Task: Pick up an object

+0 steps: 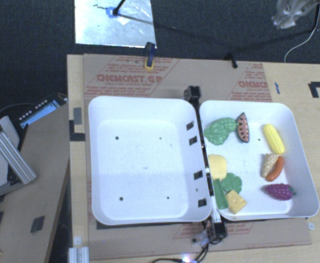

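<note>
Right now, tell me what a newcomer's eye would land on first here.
The cluster of toy food in the right bin: a yellow corn cob, purple grapes, a watermelon slice. Beside it, the left bin shows plain white. The claw hangs blurred at top right.

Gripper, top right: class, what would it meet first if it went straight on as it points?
Probably the dark floor behind the bench: the blurred gripper points down there, short of the right bin. Depth is unclear.

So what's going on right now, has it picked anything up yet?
Gripper up at top right, away from the bins. Nothing picked; yellow plastic corn cob and purple plastic grape bunch lie in right white bin. Nothing in the way.
</note>
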Robot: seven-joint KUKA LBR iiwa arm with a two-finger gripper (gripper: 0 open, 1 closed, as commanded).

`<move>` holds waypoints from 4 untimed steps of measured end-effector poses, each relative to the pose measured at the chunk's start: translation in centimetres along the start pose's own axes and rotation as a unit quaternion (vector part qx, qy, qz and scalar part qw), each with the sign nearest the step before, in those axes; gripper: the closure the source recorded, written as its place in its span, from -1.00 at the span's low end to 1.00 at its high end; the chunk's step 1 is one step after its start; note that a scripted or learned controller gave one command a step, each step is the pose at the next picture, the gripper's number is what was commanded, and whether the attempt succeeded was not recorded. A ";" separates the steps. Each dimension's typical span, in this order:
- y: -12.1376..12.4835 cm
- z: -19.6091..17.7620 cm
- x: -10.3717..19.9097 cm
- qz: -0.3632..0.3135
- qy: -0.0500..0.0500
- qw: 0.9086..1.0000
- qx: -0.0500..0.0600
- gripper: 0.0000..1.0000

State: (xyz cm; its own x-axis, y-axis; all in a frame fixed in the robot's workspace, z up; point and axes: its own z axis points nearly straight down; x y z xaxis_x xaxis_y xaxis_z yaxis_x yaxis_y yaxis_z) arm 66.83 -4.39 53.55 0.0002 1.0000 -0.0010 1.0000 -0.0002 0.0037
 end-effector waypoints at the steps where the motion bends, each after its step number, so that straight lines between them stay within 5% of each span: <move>1: 0.0 0.0 -1.2 0.000 0.000 1.000 0.000 1.00; 4: 0.0 0.0 -2.7 0.000 0.000 1.000 0.000 1.00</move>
State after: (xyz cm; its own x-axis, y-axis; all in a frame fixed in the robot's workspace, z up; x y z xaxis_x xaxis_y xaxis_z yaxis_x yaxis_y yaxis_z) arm 66.84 -7.05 53.55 -0.0004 1.0000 -0.0014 1.0000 0.0004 0.0038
